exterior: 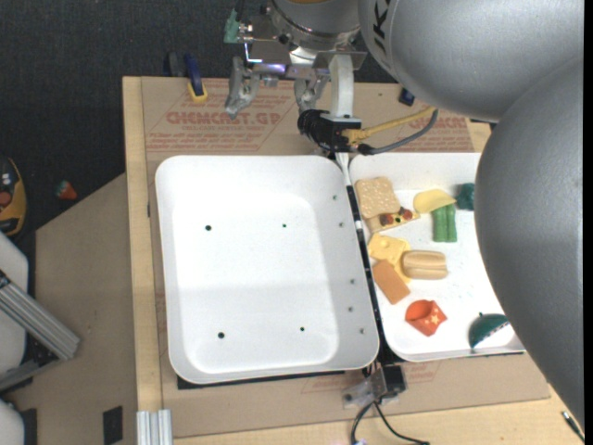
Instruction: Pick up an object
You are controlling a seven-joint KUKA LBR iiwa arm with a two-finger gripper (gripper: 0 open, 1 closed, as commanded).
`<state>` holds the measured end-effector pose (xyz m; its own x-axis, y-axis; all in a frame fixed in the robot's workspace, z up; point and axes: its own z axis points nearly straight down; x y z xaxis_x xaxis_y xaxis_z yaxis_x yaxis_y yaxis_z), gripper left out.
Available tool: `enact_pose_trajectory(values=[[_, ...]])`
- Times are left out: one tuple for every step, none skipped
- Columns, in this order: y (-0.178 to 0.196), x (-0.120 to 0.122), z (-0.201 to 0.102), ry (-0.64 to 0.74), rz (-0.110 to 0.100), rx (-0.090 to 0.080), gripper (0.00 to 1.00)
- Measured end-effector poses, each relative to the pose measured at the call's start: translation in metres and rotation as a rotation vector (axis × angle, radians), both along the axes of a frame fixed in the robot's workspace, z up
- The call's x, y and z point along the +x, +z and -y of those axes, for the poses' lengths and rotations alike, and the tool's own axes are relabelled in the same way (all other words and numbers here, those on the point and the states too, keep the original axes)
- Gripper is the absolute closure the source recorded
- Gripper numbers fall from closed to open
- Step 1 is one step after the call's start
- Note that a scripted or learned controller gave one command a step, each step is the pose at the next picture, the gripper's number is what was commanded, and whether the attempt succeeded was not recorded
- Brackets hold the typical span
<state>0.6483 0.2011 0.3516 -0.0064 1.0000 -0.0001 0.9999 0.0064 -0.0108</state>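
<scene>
Task not started: gripper (283, 89) hangs above the bench behind the left bin (185, 248), fingers spread and holding nothing, while toy foods (408, 248) lie in the right bin (459, 346).

Toy food (408, 248) in right bin (463, 346)

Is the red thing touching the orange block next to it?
Apart. The camera view shows a strip of white bin floor between the red thing and the orange block above it.
</scene>
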Motion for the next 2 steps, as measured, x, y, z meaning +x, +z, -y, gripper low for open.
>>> enact_pose_trajectory(values=[[0.1953,0.0052,-0.0244,-0.002,0.032,0.007,0.00],[0.1950,0.0056,-0.0248,-0.003,0.016,0.001,1.00]])
